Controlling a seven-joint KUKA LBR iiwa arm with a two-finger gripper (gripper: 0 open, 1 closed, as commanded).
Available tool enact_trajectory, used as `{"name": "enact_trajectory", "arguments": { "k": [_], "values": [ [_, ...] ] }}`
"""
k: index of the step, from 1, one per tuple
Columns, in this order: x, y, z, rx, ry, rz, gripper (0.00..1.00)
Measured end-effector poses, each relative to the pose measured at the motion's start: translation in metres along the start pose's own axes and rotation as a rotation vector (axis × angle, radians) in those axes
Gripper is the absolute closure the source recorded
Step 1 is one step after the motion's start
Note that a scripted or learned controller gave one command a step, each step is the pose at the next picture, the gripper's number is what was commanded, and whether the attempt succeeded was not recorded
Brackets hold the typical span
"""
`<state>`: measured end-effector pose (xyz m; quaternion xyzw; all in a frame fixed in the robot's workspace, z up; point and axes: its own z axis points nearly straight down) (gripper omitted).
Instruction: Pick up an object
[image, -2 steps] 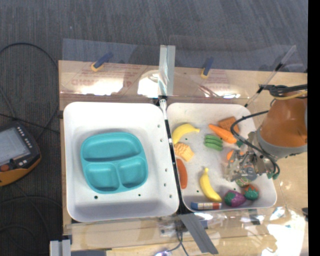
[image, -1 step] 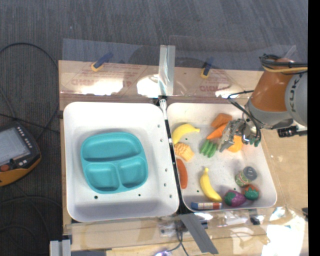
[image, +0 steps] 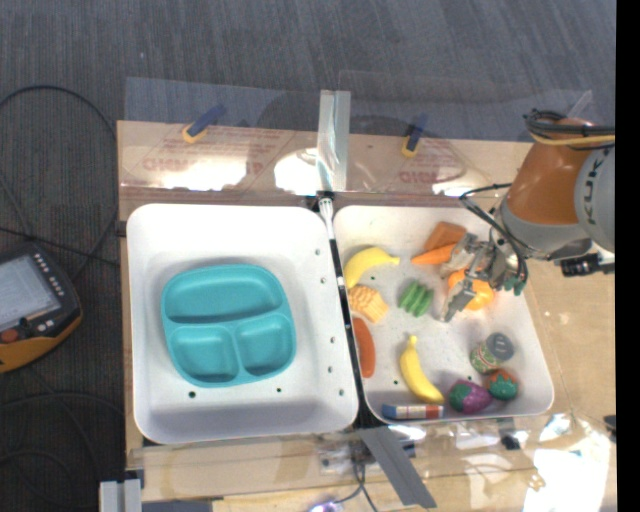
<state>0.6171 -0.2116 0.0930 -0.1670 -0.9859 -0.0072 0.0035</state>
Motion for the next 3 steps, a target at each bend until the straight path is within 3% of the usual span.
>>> {"name": "enact_trajectory", "arguments": {
  "k": [1,2,3],
  "values": [
    [0.037,0.026,0.002,0.012,-0.025,0.008,0.00],
    [0.083,0.031,0.002,0.015,-0.027,-0.055,0.00],
    [0.132,0.055,0.001,0.012,-0.042,0.012,0.00]
  ]
}}
